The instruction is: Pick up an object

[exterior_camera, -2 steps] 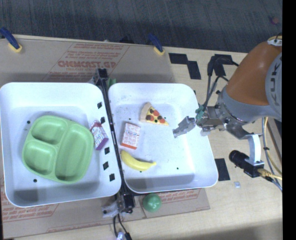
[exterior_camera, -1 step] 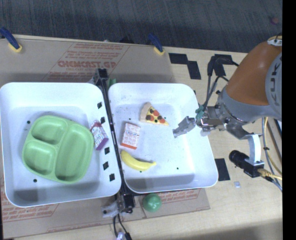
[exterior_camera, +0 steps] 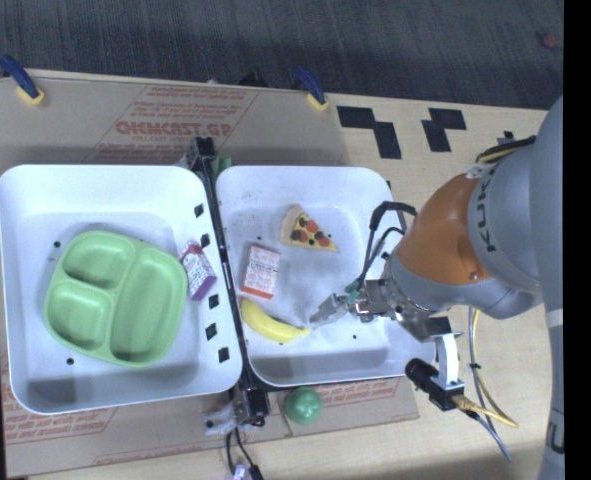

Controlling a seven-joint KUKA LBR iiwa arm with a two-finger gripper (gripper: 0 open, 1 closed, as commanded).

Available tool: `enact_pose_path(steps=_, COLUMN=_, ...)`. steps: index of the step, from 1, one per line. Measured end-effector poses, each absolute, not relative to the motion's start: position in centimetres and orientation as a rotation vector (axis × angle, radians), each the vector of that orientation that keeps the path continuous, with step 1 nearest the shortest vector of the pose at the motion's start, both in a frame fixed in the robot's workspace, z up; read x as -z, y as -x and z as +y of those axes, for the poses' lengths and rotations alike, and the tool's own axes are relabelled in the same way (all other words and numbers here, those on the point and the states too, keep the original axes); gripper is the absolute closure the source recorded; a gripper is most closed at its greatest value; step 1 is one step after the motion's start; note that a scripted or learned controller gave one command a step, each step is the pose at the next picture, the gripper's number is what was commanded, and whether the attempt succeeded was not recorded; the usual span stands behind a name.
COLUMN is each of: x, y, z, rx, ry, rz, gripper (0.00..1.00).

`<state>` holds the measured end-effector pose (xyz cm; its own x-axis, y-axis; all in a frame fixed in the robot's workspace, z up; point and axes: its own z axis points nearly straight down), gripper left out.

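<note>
The tool [exterior_camera: 327,311], fingers indiscernible, hovers beside the banana [exterior_camera: 271,324], with a carton [exterior_camera: 261,271] and pizza slice [exterior_camera: 308,230] nearby.

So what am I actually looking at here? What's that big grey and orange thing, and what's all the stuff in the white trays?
That is a robot arm, seen by a camera fixed above the bench. Its gripper, a two-fingered hand, hangs low in the right bin, near a toy banana; I see nothing held. That bin also has a pizza slice and a small red-and-white packet. The left bin holds a green divided plate and a purple packet. A green ball lies outside.
</note>
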<state>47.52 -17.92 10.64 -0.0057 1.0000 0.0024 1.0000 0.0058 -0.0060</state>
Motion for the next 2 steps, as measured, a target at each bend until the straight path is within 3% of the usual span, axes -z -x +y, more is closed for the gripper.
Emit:
enact_pose_path(steps=1, x=-9.2, y=-52.0, z=-21.1, rx=0.0, ry=2.215, rz=-2.226, gripper=0.0)
enact_pose_path(steps=2, x=-9.2, y=-56.3, z=-21.1, rx=0.001, ry=2.216, rz=-2.225, gripper=0.0)
